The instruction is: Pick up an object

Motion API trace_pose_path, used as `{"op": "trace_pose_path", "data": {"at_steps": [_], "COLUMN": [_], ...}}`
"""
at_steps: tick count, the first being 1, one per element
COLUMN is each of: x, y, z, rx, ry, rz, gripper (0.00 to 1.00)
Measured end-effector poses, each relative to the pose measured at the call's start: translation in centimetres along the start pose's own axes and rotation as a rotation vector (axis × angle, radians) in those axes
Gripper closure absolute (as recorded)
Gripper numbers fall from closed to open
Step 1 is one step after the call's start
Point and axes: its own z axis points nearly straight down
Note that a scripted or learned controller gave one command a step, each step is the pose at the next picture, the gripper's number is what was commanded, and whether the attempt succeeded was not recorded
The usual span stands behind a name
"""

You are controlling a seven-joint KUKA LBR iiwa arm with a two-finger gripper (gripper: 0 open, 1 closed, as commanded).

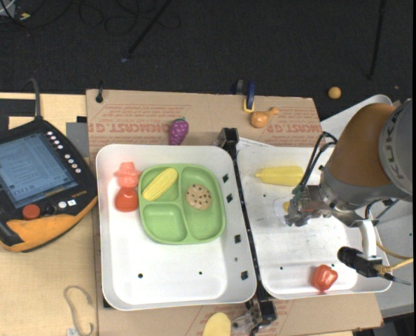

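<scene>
At the bench's left edge we see a teach pendant (33, 180), well apart from the work. Next comes the left bin (124, 271), which carries a green divided plate (182, 203); a toy corn cob (158, 183) and a cookie (198, 197) lie in its two upper compartments, and a red-orange toy figure (127, 187) stands just beside the plate's left edge. A purple grape bunch (178, 129) rests on the cardboard behind this bin. In the right bin (278, 271) a yellow toy (280, 176) lies near the far edge and a red pepper-like toy (324, 277) near the near edge. Between them our hand (297, 212) sits low over the bin floor; whether it is released or clenched we cannot tell, and nothing visibly sits in it. A small yellow bit shows just beside it. We judge the yellow toy the nearest candidate to lift.
</scene>
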Motion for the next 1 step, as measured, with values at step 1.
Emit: {"op": "trace_pose_path", "data": {"at_steps": [1], "x": [-0.18], "y": [0.20], "z": [-6.34], "rx": [-0.003], "ry": [0.000], "rz": [-0.006], "gripper": [1.00]}}
